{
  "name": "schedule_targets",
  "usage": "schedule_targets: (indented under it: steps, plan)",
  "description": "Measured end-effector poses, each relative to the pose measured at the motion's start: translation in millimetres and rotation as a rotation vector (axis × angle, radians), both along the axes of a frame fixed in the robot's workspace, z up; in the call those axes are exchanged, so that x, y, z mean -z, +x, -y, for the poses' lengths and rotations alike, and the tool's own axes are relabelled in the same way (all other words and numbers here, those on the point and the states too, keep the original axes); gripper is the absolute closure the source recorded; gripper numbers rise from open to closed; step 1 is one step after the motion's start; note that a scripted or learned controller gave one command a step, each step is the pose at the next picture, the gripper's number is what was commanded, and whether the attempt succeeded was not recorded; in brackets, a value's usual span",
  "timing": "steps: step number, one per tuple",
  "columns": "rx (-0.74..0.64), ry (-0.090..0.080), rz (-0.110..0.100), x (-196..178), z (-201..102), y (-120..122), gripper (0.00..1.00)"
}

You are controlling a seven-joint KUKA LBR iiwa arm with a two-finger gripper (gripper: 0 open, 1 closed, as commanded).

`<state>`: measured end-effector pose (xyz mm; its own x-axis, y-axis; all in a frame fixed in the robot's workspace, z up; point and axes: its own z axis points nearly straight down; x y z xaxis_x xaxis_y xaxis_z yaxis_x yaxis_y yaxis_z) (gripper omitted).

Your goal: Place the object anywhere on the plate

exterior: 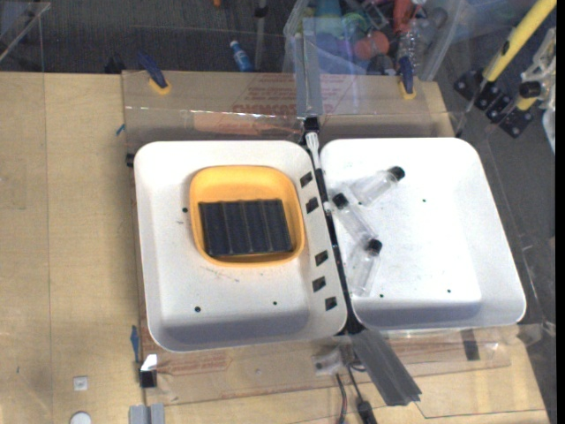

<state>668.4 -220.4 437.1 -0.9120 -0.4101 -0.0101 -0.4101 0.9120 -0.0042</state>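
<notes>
An orange plate [205, 186] with a dark ribbed slab on it lies in the left white bin [168, 263]. In the right white bin [450, 237] lie three clear plastic tubes with black caps: one [378, 184] near the top middle, one [350, 216] by the divider, one [365, 263] lower down. They lie close together on the bin's left side.
A clear box of colourful items [371, 11] stands behind the bins. A dark divider strip [320, 237] runs between the two bins. Wooden bench surface [62, 237] spreads to the left. Yellow and black equipment [516, 51] stands at the upper right.
</notes>
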Motion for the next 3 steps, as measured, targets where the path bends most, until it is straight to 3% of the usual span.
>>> schedule_targets:
  steps: [1,3]
  plan:
    - [-0.372,-0.003,0.0,-0.2,0.6,-0.3,1.0]
    - [-0.5,-0.004,0.0,-0.2,-0.1,-0.1,1.0]
